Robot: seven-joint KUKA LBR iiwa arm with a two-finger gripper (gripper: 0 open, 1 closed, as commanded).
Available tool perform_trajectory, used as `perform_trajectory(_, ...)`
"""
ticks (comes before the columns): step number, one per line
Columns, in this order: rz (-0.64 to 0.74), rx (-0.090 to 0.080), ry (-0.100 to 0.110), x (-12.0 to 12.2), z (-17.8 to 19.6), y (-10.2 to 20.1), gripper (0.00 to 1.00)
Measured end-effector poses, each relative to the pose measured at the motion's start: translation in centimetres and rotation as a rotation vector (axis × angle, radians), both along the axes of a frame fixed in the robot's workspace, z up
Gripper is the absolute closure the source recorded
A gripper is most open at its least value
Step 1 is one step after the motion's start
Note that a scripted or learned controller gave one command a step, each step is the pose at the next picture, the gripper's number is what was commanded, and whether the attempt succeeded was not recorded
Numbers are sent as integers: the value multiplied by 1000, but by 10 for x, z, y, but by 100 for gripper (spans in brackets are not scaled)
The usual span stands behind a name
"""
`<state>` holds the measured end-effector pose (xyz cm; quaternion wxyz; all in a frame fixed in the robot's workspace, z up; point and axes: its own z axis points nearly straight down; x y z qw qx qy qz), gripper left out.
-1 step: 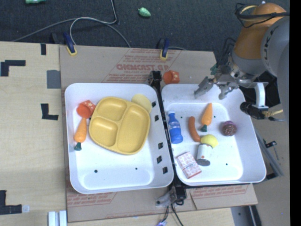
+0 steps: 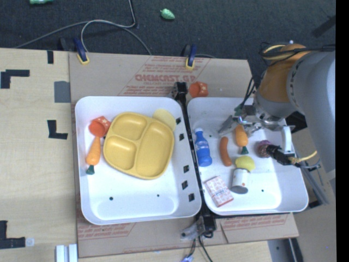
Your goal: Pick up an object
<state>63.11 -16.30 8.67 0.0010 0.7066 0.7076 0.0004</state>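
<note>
My gripper (image 2: pixel 240 123) hangs over the back of the right bin (image 2: pixel 289 198), just above a small orange carrot (image 2: pixel 240 136). Nothing is seen lifted off the bin floor. Around it lie an orange sausage (image 2: pixel 225 150), a blue bottle (image 2: pixel 202 148), a yellow lemon (image 2: pixel 245 162), a silver can (image 2: pixel 239 180), a pink box (image 2: pixel 218 191) and a dark purple piece (image 2: pixel 264 148). The grey arm with its orange band (image 2: pixel 278 78) covers the bin's back right corner.
The left bin (image 2: pixel 136 206) holds a yellow divided plate (image 2: pixel 139 144), a red vegetable (image 2: pixel 98 126), a longer carrot (image 2: pixel 94 153) and a pale yellow item (image 2: pixel 163 116). An orange-red toy (image 2: pixel 198 89) sits outside, behind the bins' shared wall. Clamps hold the cardboard's far edge.
</note>
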Motion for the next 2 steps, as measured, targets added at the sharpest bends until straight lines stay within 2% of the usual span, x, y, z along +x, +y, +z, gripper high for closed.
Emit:
perform_trajectory(1, 0, -3, -3, 1, 10, -1, 100)
perform_trajectory(2, 1, 1, 1, 38, 75, 49, 100)
